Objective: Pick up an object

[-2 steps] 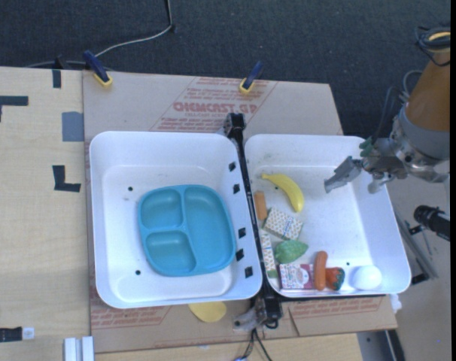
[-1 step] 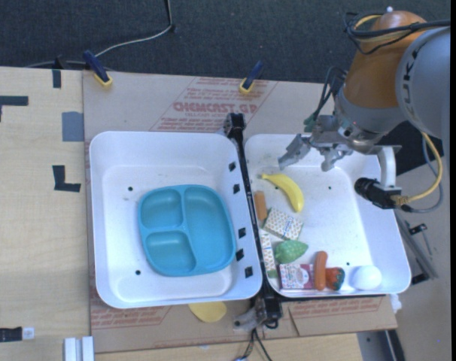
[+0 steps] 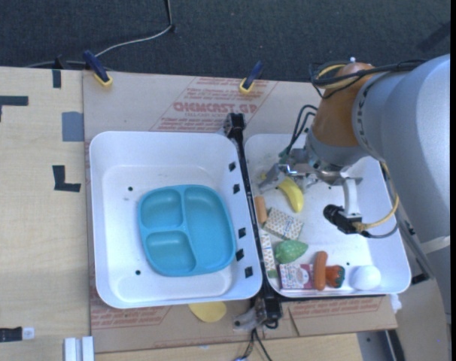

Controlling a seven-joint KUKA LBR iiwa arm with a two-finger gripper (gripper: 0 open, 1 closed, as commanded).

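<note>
In the right bin [image 3: 393,265], the pincer [image 3: 288,173] is lowered just above a yellow banana [image 3: 292,195]; whether it is open or closed cannot be told. A carrot [image 3: 320,269], a white ball [image 3: 366,277] and a green leaf-shaped toy [image 3: 290,250] are seen nearer the front. A blue divided tray [image 3: 186,228] is held in the left bin [image 3: 111,156].

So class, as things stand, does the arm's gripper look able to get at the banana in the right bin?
Probably yes. The gripper hangs directly over the banana in the right bin, with nothing lying on top of it. The patterned packet lies close below but apart.
</note>
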